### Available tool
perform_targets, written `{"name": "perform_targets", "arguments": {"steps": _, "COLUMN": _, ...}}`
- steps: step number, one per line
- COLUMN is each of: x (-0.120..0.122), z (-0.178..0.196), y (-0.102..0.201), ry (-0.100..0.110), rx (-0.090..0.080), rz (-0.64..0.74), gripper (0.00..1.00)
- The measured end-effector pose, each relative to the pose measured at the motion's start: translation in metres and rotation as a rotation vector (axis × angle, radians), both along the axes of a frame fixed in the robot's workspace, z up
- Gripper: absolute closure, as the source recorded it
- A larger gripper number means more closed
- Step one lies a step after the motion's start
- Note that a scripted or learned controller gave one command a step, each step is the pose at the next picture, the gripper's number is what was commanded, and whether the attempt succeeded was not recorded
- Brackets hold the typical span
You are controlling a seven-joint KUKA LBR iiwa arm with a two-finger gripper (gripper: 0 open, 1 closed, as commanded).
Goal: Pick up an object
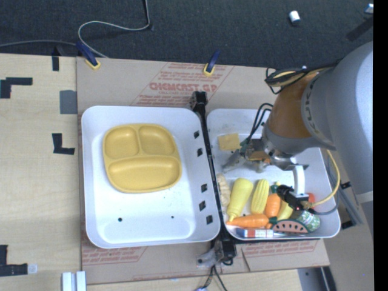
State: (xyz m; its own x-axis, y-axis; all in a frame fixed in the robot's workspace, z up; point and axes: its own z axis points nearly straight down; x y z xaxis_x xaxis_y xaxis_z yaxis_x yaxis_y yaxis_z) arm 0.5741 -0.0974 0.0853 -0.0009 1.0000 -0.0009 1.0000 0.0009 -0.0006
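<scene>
Grey jaws (237, 158): low inside the right bin (324, 162), at its upper middle; whether they are released or clenched, I cannot tell.
Nearest thing: pale yellow block (228, 142), just beside the jaws, resting on the bin floor.
Toy food: yellow corn (239, 197), second corn piece (260, 195), carrot (249, 221) and watermelon slice (292, 227) heaped at the near end of that bin.
Left bin (97, 220): holds a yellow divided plate (142, 157).
Table (36, 180): carries both bins.
Progress: nothing looks lifted yet; grasp and raise appear left to do.
</scene>
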Motion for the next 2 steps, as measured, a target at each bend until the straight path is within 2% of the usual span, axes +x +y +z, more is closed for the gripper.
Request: {"name": "perform_targets", "arguments": {"steps": 2, "x": -0.026, "z": 0.000, "y": -0.005, "ry": -0.004, "rx": -0.001, "rz": 0.000, "gripper": 0.00}}
